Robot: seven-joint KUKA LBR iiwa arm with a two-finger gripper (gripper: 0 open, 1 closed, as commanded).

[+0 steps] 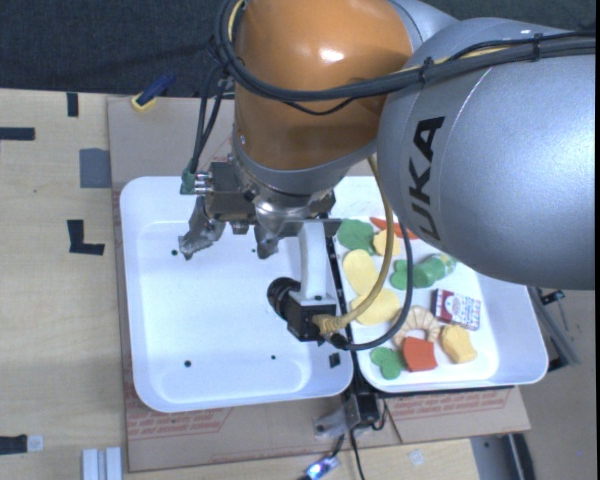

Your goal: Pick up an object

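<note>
While hanging over the left bin (150, 298), gripper (223, 240) fingers splayed apart, holding nothing | toy food pile (405, 308) well apart at 4 o'clock, in right bin (515, 343).

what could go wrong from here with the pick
1. The hand hangs over the left bin, while the toy food pile lies in the right bin, so closing here would likely catch nothing.
2. The yellow cable trails over the pile and could snag or drag pieces.
</note>
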